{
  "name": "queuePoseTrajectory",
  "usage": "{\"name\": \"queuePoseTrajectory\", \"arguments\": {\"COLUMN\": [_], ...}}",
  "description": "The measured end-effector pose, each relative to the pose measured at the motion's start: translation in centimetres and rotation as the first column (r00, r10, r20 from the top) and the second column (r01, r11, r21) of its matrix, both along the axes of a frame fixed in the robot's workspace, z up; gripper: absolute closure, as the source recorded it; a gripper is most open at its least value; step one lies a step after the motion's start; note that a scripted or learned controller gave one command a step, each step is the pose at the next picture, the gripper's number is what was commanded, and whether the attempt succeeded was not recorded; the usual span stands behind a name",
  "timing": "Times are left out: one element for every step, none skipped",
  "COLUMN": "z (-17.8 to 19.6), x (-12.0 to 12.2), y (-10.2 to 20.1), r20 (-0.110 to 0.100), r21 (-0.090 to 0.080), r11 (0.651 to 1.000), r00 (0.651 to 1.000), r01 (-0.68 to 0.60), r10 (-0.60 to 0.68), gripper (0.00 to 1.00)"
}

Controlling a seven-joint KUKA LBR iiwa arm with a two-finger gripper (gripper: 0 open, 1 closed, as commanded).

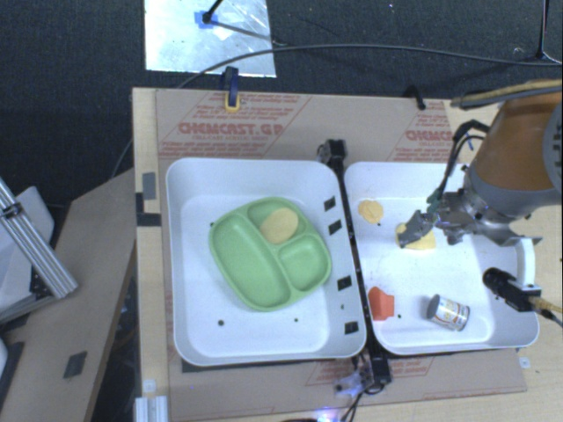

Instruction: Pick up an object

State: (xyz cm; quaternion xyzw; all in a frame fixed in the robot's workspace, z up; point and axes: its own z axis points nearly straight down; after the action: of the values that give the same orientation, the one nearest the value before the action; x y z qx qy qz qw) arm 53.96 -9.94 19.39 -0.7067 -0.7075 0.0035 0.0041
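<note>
End effector (413, 231), grip state indiscernible, at yellow piece (426, 243) toward eleven o'clock of right bin (479, 275); probably light, soft: grip across its width

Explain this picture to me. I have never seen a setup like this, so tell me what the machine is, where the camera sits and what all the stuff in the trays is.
The camera is fixed above a bench and looks down at a slant. The grey and orange machine on the right is a robot arm. Its hand is low in the right bin, right at a pale yellow piece. I cannot tell whether it grips that piece. The same bin also holds a yellow-orange piece, a red piece and a small can on its side. The left bin holds a green divided plate with a yellow lump in one of its small compartments.
</note>
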Motion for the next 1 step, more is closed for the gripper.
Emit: {"name": "queuePoseTrajectory", "arguments": {"z": [0.58], "x": [0.29], "y": [0.01], "r20": [0.012], "r21": [-0.001], "r11": [1.000], "r00": [1.000], "r01": [-0.002], "r10": [0.002], "gripper": [0.00]}}
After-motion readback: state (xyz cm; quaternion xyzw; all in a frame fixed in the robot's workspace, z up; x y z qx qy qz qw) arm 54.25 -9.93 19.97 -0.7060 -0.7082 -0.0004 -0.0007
